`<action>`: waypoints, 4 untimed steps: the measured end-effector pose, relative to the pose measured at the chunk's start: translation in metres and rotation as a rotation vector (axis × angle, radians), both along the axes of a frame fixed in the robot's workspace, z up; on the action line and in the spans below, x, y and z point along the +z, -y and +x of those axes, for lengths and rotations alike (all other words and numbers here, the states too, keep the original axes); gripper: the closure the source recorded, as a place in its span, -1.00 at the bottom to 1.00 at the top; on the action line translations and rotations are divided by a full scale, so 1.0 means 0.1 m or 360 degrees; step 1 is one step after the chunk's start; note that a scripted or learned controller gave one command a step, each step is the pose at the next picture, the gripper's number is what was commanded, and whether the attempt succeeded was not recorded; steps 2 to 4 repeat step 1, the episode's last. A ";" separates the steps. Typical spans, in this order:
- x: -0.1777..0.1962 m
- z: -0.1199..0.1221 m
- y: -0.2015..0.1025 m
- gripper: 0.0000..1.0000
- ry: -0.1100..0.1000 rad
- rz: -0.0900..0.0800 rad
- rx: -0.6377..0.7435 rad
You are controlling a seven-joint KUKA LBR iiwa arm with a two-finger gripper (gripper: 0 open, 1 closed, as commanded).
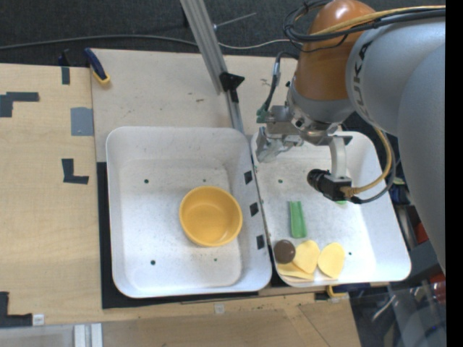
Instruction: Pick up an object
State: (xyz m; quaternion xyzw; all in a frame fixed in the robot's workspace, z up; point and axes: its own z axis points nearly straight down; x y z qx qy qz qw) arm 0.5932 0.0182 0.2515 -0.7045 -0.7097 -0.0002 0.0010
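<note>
Pincer (268, 149) hangs at the 12 o'clock end of the right bin (376, 255), beside the rim shared with the left bin (130, 194); whether it is spread or pressed together I cannot tell. Toward 6 o'clock lie a green stick (296, 219), a brown ball (283, 251) and yellow chips (318, 259). A yellow bowl (210, 215) sits mid left bin

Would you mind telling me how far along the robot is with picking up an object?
Nothing looks picked yet. The yellow bowl sits in the left bin; the green block, brown piece and yellow pieces lie at the near end of the right bin. In hand: the hand is over that bin's far left corner, away from them. Left: reaching an item, gripping and lifting.
</note>
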 end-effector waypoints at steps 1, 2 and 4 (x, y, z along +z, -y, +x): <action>0.00 0.07 -0.62 1.00 0.0000 0.0000 0.0001; 0.00 0.07 -0.62 1.00 0.0000 0.0000 0.0001; 0.00 0.07 -0.62 1.00 0.0000 0.0000 0.0001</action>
